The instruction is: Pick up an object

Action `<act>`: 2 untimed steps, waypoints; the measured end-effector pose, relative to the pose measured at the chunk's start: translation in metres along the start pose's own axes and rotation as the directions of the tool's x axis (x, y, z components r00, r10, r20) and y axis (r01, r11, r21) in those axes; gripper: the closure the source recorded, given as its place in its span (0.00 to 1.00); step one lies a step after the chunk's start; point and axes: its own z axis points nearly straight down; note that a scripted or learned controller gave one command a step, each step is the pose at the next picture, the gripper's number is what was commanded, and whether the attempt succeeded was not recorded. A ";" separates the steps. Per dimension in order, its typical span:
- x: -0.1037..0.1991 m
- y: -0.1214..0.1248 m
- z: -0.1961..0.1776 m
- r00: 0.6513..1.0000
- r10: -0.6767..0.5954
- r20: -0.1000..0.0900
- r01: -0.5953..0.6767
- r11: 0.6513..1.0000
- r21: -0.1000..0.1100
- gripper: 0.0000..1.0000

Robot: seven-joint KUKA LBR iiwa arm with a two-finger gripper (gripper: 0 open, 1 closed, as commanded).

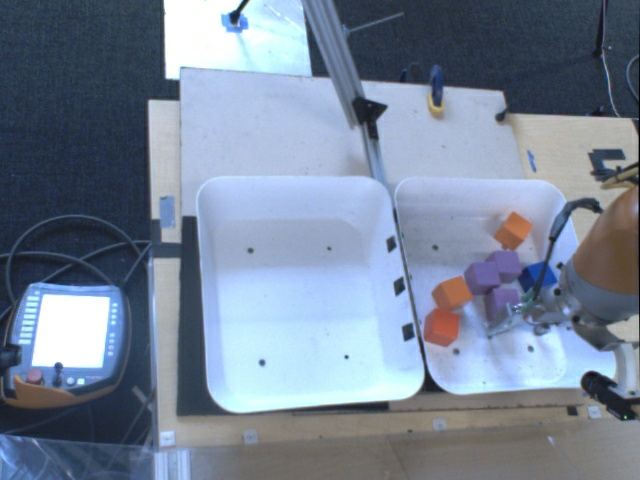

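Robot arm (605, 268) reached into the right bin (470, 368), gripper (508, 318) low beside a purple block (500, 299), finger state impossible to tell, orange blocks (441, 327) and a blue block (538, 274) clustered nearby, left bin (300, 388) alongside.

No text, label, brand, number or sign can be read anywhere. The teach pendant (62, 345) at the left has a screen washed out to plain white, and the markings beside it are too small to make out. A small grey tag (167, 210) on the tabletop's (280, 118) left edge is blurred, with nothing legible on it.
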 end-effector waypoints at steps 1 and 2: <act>-0.001 0.002 -0.013 1.000 -0.002 0.003 0.002 1.000 -0.006 1.00; -0.007 -0.003 -0.061 1.000 0.000 0.004 0.000 1.000 -0.009 1.00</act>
